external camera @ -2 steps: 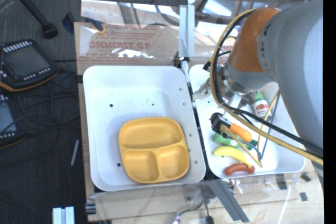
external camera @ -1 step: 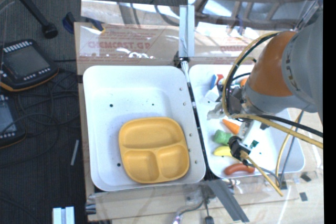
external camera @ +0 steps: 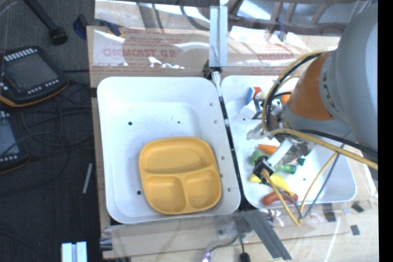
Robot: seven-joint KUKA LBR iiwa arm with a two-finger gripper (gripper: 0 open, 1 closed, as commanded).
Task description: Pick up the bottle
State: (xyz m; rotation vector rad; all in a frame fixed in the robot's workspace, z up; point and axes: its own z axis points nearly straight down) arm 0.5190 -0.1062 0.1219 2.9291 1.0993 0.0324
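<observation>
we are seeing the gripper [external camera: 277,162] low over the right bin [external camera: 344,184]
we cannot tell its grip; a yellow plate [external camera: 179,175] is lying in the left bin [external camera: 123,113].

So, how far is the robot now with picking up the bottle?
Done: the gripper sits low over the right bin, among the small items. In hand: nothing visibly held; the clutter hides any grasp. Left: gripping and lifting the bottle, which I cannot single out. The yellow tray lies in the left bin.
</observation>
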